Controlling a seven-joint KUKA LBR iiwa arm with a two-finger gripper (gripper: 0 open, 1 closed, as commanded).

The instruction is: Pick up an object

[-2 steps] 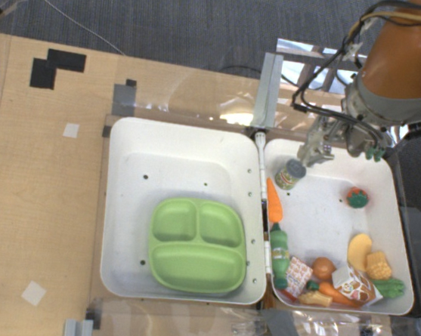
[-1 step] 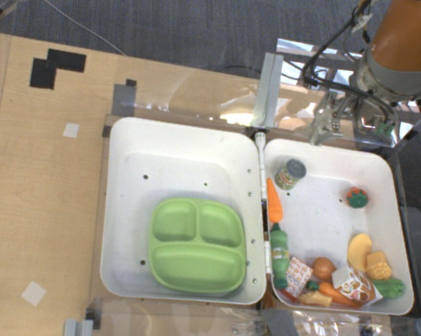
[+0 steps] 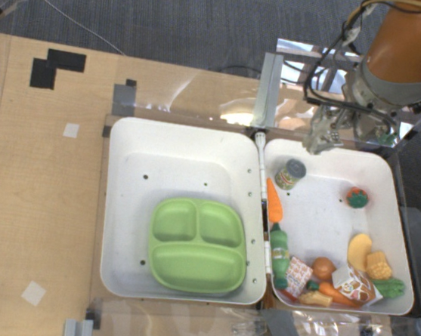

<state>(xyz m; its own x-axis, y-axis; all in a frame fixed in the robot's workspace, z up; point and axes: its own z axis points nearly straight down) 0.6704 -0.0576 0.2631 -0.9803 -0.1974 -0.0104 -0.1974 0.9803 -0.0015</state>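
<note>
My gripper [image 3: 325, 136] hangs over the far rim of the right bin [image 3: 319, 215], near its back left corner, and I see nothing in it. A small grey-topped can [image 3: 293, 174] stands just below and left of it. An orange carrot [image 3: 273, 200] lies along the bin's left wall, with a green bottle [image 3: 279, 252] nearer the front. A red toy fruit with a green top [image 3: 357, 197] sits alone toward the right wall.
Piled in the right bin's front corner are a yellow piece [image 3: 360, 249], a corn cob [image 3: 378, 264], a green item [image 3: 388, 286], a brown round item [image 3: 323, 267] and printed packets [image 3: 298, 274]. A green divided plate [image 3: 197, 244] lies in the left bin [image 3: 143, 155].
</note>
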